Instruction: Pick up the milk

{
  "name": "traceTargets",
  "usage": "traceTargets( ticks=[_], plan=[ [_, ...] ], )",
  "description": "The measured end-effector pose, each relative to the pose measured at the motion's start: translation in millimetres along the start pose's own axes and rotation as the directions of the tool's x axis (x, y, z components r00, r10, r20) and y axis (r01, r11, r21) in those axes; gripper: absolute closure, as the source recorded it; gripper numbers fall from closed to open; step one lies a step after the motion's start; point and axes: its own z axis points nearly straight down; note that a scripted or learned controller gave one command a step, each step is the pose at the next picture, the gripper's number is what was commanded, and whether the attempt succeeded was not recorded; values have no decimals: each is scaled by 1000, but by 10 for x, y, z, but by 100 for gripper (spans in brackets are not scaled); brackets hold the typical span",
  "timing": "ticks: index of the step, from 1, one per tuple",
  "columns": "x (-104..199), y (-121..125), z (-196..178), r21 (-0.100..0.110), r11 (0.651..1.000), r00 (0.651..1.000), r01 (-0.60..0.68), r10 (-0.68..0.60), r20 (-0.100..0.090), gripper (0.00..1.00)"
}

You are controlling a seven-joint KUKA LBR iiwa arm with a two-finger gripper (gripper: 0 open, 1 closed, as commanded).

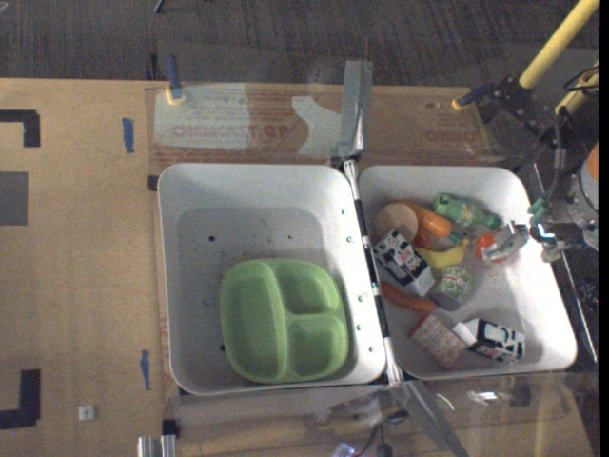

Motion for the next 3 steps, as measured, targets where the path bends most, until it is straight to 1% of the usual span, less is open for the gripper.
traceTargets(
  ticks=[1,2,3],
  plan=[
    [-152,-377,1344,-3,1000,1000,-23,23,1,0],
    [-159,-376,1261,-3,1000,1000,-25,25,1,100],
    [-1,-375,459,-3,958,958,286,-286,3,100]
  ],
)
